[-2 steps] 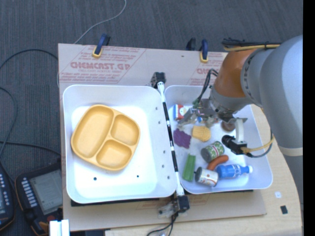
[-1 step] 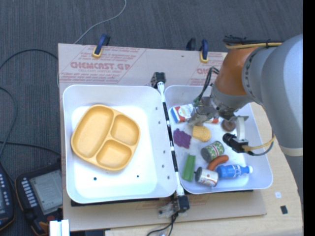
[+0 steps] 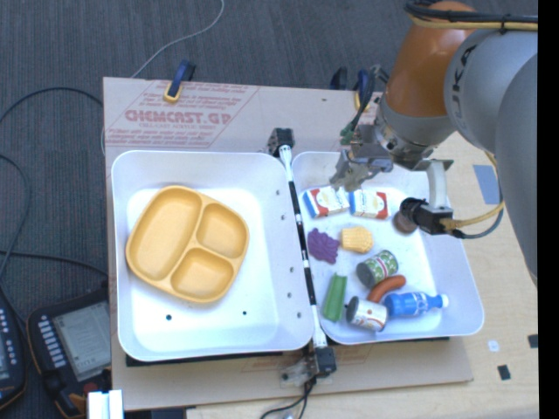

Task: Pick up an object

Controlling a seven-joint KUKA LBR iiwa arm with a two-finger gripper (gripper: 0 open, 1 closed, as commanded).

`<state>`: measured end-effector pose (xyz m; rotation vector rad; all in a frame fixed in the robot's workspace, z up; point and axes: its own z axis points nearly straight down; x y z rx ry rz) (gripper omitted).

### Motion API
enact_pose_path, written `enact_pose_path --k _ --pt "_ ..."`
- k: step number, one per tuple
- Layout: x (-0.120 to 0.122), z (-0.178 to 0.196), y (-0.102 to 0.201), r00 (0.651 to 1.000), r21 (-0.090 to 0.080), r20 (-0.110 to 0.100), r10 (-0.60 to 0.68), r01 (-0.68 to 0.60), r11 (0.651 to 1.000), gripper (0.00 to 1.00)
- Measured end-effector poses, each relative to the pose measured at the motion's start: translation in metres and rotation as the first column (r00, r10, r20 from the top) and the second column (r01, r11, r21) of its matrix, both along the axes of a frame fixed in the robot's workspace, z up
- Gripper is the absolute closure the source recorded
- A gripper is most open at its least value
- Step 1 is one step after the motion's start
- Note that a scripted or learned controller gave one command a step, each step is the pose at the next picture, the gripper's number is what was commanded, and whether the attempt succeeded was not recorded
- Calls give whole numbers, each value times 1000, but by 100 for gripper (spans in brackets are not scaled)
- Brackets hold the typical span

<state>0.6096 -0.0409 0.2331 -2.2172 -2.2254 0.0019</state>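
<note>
My gripper [image 3: 348, 178] hangs over the back of the right bin [image 3: 461, 279], just above two red-and-white cartons [image 3: 327, 202] [image 3: 369, 203]. Its fingers look open, with nothing between them. In front of the cartons lie purple grapes [image 3: 322, 245] and a yellow corn piece [image 3: 355, 239]. Closer to the front are a green-labelled can [image 3: 377, 267], a red sausage [image 3: 387, 287], a blue bottle [image 3: 416, 304], a green vegetable [image 3: 334, 297] and a small white can [image 3: 367, 314].
The left bin [image 3: 262, 321] holds a yellow divided plate [image 3: 188, 243]. A brown round item [image 3: 404, 219] lies at the right bin's right side beside a black fitting on the arm's cable. A cardboard sheet [image 3: 179, 116] lies behind the bins.
</note>
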Motion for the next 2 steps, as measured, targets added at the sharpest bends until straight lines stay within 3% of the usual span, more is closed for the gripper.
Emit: enact_pose_path --k 1,2 --pt "-1 -1 -1 1000 0 -3 -1 1 1000 0" --pt "-15 -119 -53 1000 0 -6 -3 3 1000 0"
